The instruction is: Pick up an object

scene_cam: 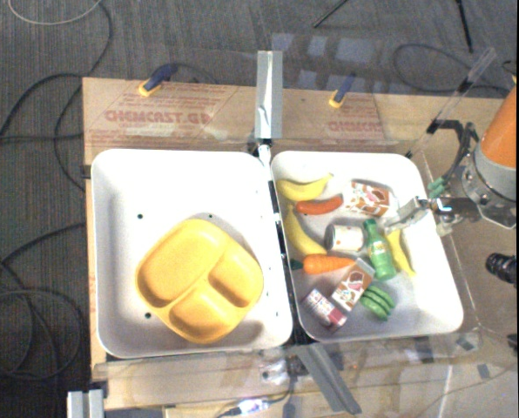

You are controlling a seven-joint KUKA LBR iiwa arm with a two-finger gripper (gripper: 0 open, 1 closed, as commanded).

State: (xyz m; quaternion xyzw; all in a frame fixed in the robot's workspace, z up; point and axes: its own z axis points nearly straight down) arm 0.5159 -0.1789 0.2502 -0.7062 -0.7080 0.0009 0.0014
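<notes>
A small green bottle (380,252) lies among toy food in the right bin (434,307), beside a carrot (329,264), 2 bananas (296,225) and a can (343,236). The tool (414,209) hangs over the bin's right side, just above the bottle; whether its fingers are parted cannot be told. A yellow tray (200,279) sits in the left bin (120,190).

Left bin (111,233): holding a tray (200,279), sitting toward its near right.
Right bin (434,307): lying just beside the left, holding all the small things.
Bananas (294,225): lying along its left side.
Bottle (379,252): lying mid-bin.
Gripper (407,213): hanging over the bin's right part.
</notes>
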